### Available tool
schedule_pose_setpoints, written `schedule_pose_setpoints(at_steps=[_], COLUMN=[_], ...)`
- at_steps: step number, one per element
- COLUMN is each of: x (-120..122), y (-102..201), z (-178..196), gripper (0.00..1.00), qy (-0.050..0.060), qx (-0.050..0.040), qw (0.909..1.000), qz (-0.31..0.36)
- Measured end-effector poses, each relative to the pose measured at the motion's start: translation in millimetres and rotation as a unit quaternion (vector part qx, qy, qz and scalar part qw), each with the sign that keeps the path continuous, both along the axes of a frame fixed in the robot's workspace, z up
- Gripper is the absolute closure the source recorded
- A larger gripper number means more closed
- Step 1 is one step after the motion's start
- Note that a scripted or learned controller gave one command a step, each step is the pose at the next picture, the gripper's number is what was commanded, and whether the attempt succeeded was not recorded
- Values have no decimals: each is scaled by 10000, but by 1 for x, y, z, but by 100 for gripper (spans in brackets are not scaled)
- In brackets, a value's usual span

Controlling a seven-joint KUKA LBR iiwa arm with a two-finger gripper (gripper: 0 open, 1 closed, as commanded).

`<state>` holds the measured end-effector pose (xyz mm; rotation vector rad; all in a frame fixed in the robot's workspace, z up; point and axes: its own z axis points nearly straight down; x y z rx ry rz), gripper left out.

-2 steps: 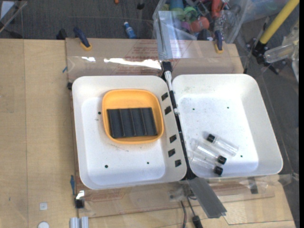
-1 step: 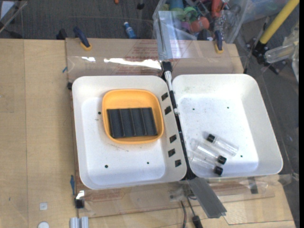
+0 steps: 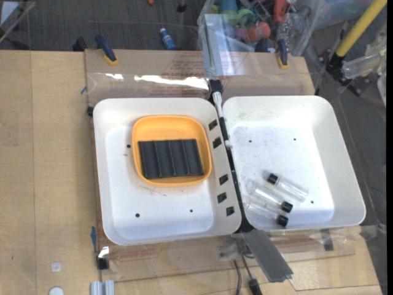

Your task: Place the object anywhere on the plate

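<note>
An orange plate (image 3: 143, 129) lies in the left white bin (image 3: 116, 214). A black ribbed block (image 3: 171, 158) rests flat on the plate, covering most of its middle. In the right white bin (image 3: 331, 134), three clear tubes with black caps (image 3: 273, 195) lie close together near the front left corner.
A clear plastic box of colourful items (image 3: 258, 11) stands behind the bins. Black clips (image 3: 221, 165) line the seam between the two bins. The wooden bench (image 3: 43, 165) extends to the left. A yellow bar (image 3: 362, 17) slants at the top right.
</note>
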<state>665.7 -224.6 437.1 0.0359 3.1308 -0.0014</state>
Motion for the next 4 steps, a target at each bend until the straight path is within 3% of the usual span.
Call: schedule_pose_setpoints(at_steps=[2,3,4], x=[-1,-1,-8], y=[1,0,3], z=[0,0,0], gripper=[100,100,100], qy=[7,7,23], qx=[3,14,-1], qw=[9999,9959,9902], qz=[-102,-902,1394])
